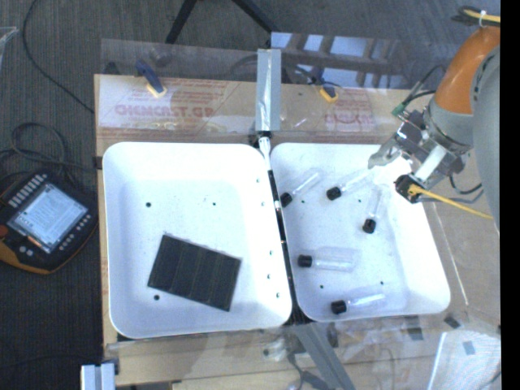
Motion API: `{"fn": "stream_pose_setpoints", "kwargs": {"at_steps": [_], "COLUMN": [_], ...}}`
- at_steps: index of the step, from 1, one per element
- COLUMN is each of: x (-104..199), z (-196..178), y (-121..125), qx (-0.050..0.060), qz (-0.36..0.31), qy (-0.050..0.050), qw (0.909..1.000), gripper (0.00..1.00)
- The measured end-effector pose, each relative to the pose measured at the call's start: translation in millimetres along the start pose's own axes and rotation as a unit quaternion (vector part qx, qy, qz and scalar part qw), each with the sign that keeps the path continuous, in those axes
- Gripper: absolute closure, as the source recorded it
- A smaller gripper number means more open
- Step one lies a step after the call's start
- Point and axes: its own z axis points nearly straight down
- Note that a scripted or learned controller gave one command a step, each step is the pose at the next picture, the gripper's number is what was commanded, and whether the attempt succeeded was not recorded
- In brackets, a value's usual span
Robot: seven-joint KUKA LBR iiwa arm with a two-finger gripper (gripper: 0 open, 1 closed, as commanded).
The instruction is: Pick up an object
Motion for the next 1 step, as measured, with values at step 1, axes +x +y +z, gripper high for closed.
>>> {"fn": "stream_pose_setpoints", "kwargs": {"at_steps": [1], "x": [32.4], "z": [-8.9], "y": [-38.8], "qx": [0.001], "qz": [-0.026], "qy": [0.0], "qw": [0.9997], "gripper": [0.0]}}
